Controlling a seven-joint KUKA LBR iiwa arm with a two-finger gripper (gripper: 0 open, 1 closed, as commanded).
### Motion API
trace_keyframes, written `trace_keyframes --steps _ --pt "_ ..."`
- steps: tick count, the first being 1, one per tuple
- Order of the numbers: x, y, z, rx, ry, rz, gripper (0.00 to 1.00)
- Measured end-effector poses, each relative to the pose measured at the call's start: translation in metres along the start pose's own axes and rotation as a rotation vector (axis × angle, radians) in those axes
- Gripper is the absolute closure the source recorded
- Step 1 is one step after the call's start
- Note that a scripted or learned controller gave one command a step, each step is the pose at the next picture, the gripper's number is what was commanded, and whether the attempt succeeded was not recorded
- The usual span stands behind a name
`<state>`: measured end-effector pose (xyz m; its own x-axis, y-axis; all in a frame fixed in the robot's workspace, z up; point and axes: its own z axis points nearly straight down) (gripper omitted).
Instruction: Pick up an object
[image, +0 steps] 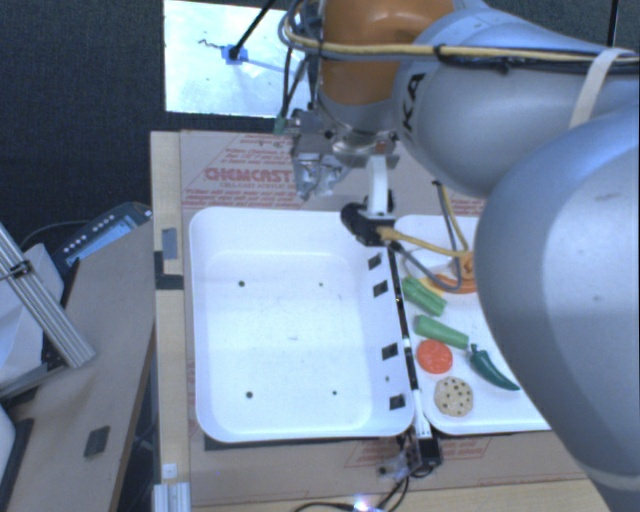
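the gripper (318, 180) hovers beyond the left bin's (215, 300) far rim, its grip state unclear; the toy foods, like the tomato slice (434, 356), lie well off in the right bin (500, 425).

Dark fabric backdrop (80, 100); brown cardboard sheet (240, 165) on bench; pale wooden side table (100, 380) left.

Your arm (520, 150) reaches in from the right, its grey bulk filling the near right side, the orange band (375, 50) at top centre. Below the band, the gripper (318, 180) hangs low, pointing down. Nothing shows between its tips.
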<state>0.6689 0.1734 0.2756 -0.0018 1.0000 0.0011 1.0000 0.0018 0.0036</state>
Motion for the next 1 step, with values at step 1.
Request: trace_keyframes --steps 1 --pt "0.0015 0.0 -0.0154 0.001 0.0 -0.002 1.0"
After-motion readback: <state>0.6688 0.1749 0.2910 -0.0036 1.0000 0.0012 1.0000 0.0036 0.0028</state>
